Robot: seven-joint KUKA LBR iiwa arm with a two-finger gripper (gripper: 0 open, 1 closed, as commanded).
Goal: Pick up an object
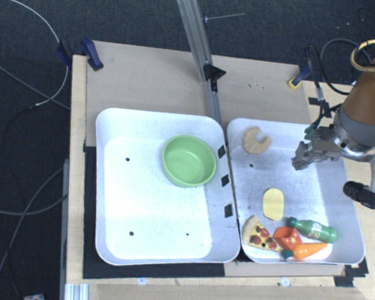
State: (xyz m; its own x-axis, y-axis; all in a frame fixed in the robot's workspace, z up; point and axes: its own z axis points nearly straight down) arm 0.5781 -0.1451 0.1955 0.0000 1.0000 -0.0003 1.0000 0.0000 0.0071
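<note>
In the camera view, your gripper (303,160) hangs over the upper part of the right bin (356,224), above bare white floor, and nothing sits between its tips. Whether it is released or clenched you cannot tell from this slant, so don't assume either.

Your candidates all lie in that right bin. The tan curved piece (257,140) rests near the bin's top left corner, well apart from everything else. The yellow oval piece (273,204) lies alone in the middle. At the bottom edge the pizza slice (258,234), the red piece (286,238), the carrot (309,251) and the green bottle (313,230) crowd together, touching or overlapping.

The green bowl (188,160) stands in the left bin (106,191), farther from the arm.

For a clean pick, you probably do best with one of the two lone pieces. Centre over it before descending, since both look flat and low, and a shallow close would likely slip off. Avoid the crowded corner, where a grasp could catch two items or jam against the wall.
</note>
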